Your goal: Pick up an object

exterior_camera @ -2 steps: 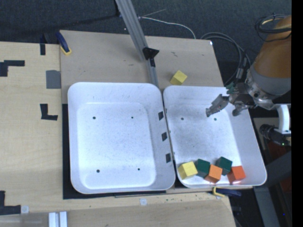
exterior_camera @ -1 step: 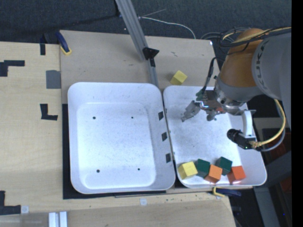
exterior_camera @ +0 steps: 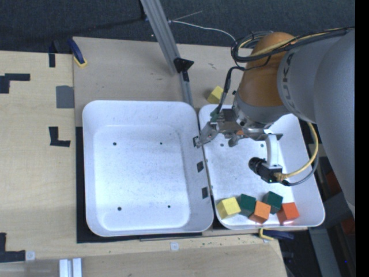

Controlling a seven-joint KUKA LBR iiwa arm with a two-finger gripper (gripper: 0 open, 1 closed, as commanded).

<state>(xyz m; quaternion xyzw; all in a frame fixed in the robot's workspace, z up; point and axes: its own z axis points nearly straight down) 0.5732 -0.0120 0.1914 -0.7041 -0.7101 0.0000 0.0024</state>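
Blocks clustered at the lower edge of the right bin (exterior_camera: 305, 154), lower right of the frame: yellow block (exterior_camera: 229, 206) at the left end, dark green block (exterior_camera: 247, 202) just beside it, orange block (exterior_camera: 261, 211) touching that one's lower right, a second green block (exterior_camera: 273, 200) behind, red-orange block (exterior_camera: 288, 212) at the right end. All lying on the bin floor, well apart from the jaws. Another yellow block (exterior_camera: 217, 94) outside the bins, on the desk (exterior_camera: 127, 74) just above the right bin's upper left corner.

Jaws (exterior_camera: 230, 133) low over the upper left part of the right bin, near the rim shared with the left bin (exterior_camera: 138, 166); pointing down and partly hidden by the wrist, so impossible to tell whether spread or pressed together. Nothing visible between them.

Arm (exterior_camera: 323, 79) reaching in from the right of the frame, orange band (exterior_camera: 265, 68) above the wrist, black and yellow cables looped around it. Grey metal bar (exterior_camera: 164, 33) slanting down from the top centre toward the gap between the bins.
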